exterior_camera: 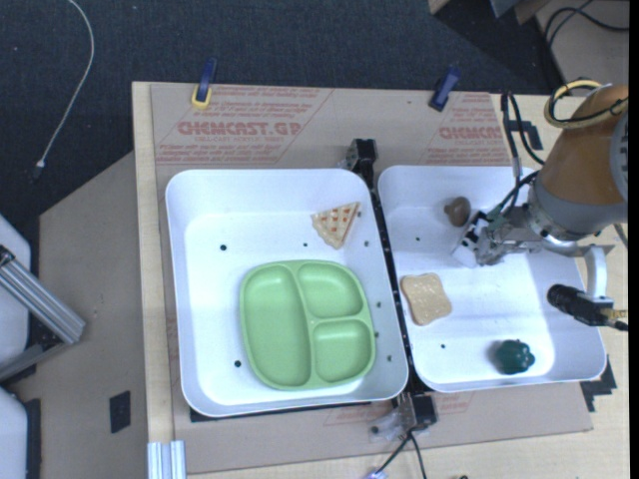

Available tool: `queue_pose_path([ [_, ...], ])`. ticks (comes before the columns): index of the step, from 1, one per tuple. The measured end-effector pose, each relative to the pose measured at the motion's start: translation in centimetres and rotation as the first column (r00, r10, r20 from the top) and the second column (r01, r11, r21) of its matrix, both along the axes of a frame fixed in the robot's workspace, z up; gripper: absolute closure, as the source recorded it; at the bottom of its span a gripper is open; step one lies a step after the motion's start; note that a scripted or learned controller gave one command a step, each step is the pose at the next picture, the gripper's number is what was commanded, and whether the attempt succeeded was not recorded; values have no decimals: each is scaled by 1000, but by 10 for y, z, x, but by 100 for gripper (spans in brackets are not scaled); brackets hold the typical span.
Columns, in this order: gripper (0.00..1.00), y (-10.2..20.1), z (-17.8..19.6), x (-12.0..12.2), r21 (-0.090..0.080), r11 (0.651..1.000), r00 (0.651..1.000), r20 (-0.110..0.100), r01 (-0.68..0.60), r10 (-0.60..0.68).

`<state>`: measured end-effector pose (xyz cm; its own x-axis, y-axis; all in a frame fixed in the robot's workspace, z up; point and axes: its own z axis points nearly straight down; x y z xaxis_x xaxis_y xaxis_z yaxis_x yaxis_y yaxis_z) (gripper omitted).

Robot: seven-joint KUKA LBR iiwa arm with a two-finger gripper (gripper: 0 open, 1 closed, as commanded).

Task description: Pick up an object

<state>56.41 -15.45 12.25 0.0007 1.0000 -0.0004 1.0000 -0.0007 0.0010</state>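
- Two shallow white plastic bins side by side on the cardboard-covered worktop (300,118); landmark taken as the black divider (384,267) between the left bin (185,267) and the right bin (569,362).
- Just right of the divider, about mid-length: flat tan toast-shaped slice (426,298), lying flat on the bin floor.
- Farther right of the divider, toward the far wall: small brown rounded lump (456,210).
- Well right of the divider, near the front wall: dark green knobbly piece (513,356), perhaps toy broccoli.
- Left of the divider: pale green three-compartment plastic plate (305,323), and a triangular tan-and-red pizza-like wedge (337,225) just beside the divider's far half.
- Grey arm with orange band reaching in from the right; claw (479,242) low over the right bin, between brown lump and toast slice, touching neither as far as visible.
- Claw opening: cannot tell, too small and cluttered; nothing seen in it.
- Judged nearest candidate: brown lump. Probably light, stiff, smooth, prone to rolling or squirting out; best pinched across its middle, low down.
- Toast slice likely harder: thin, flat, needing an edge pinch.
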Motion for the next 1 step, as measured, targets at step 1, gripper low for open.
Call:
queue_pose_path([
  [1, 100, 6, 45, 2, -1, 1000, 1000, 4, -2, 2],
])
